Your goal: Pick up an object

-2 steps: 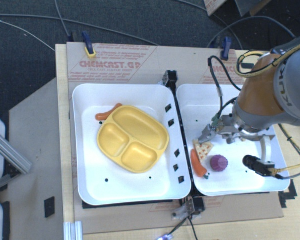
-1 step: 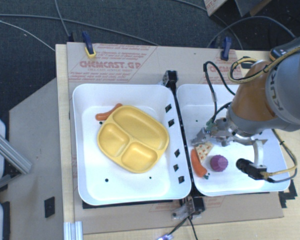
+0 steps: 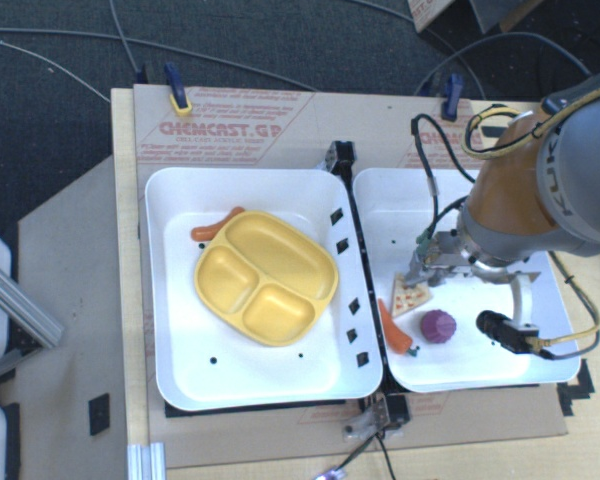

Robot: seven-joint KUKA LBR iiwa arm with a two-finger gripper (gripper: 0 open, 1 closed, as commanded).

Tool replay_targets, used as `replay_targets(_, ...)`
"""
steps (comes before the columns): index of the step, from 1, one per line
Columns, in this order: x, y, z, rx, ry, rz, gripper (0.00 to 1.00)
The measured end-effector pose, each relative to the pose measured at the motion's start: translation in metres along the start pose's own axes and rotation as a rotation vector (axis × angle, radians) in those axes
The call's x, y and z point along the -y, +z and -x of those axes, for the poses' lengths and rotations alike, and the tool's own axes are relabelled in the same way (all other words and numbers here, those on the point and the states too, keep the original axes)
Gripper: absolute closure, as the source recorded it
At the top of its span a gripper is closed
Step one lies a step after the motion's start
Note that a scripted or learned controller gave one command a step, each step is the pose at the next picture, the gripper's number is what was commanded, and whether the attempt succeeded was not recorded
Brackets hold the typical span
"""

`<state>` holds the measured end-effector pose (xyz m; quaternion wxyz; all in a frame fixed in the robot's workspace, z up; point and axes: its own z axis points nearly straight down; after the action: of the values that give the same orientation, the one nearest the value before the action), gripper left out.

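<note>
Grey two-finger gripper [image 3: 423, 268] hangs over the right white bin [image 3: 400, 193]; its grip state cannot be told. Just below it lies a tan cracker-like wedge [image 3: 409, 299], a purple ball [image 3: 438, 326] beyond.

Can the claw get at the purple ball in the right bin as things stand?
Probably yes. The purple ball lies uncovered on the right bin's floor, just below the claw. The pizza-slice toy and carrot sit beside it, not on it.
</note>
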<state>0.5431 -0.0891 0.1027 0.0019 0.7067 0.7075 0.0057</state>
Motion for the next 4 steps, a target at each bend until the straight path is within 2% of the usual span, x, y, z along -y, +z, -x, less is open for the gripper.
replay_targets(1,0.007,-0.057,0.004,0.006,0.001,-0.007,1.00)
replay_targets(2,0.005,-0.111,0.003,0.006,0.000,-0.004,1.00)
replay_targets(3,0.000,-0.105,-0.046,0.003,-0.004,-0.011,1.00)
replay_targets(4,-0.007,-0.116,-0.103,0.004,-0.005,-0.009,1.00)
